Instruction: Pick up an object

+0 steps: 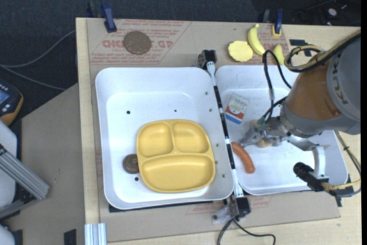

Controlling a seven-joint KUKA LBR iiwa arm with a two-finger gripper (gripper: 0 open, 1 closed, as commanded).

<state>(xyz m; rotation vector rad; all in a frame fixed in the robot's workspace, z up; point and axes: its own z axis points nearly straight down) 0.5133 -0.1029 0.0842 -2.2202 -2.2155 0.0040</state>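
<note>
In the right bin, an orange sausage-shaped piece lies near the left wall. A small white carton with blue and red print rests further back. My gripper hangs low over the right bin's floor, just up and right of the orange piece and in front of the carton. I see nothing held in it. The grey and orange arm covers the bin's right half.
The left bin holds a yellow divided plate and a brown round cookie beside it. Behind the bins lie a banana, a yellow ruffled piece and a brown disc. Blue clamps grip the bench's far edge.
</note>
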